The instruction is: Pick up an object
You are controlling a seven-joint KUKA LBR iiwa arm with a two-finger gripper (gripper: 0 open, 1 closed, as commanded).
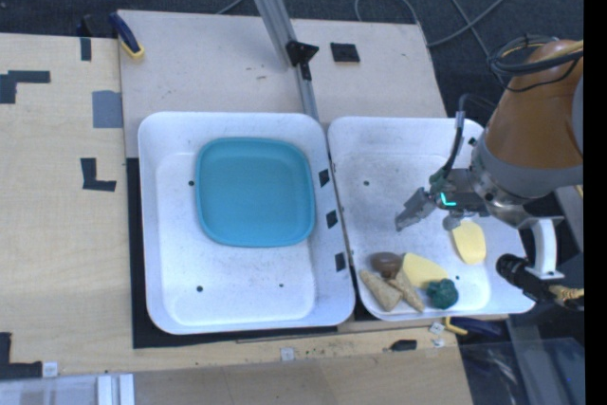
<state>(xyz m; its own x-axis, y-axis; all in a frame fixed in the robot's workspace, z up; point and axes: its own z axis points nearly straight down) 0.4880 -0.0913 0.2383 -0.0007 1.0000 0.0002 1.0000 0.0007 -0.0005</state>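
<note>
**Jaws spread over the right bin, nothing between them**

The jaws stand apart with bare bin floor showing between the two dark fingers; the gripper (427,211) has hold of nothing and hangs over the middle of the right bin, its fingers pointing toward the divider.

The bench (57,204) carries two white bins side by side. The left bin (171,299) holds a square teal plate (254,192) lying flat in its upper half. The right bin (379,147) has the arm (536,123) reaching in from the right, orange band above grey wrist.

The loose objects sit in the right bin's near corner, apart from the fingers: a pale yellow piece (469,244) just right of the gripper, a yellow wedge (423,269), a tan stick-like piece (382,290) beside it, a small brown lump (384,261), and a dark green lump (442,294) touching the wedge
</note>
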